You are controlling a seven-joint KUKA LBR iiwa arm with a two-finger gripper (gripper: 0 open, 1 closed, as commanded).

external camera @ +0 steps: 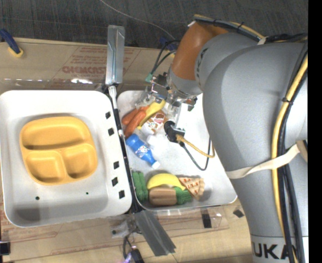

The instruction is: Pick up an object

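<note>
Two white bins sit side by side; the gripper (pixel 160 100) is low over the toy carrot (pixel 134 118) in the right bin (pixel 218 193). Fingers' state: cannot tell.

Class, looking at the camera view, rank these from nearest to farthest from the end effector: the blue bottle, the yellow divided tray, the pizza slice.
End effector, at the right bin's far end.
1. Blue bottle, mid right bin.
2. Pizza slice, right bin's near end.
3. Yellow divided tray, left bin.
</note>
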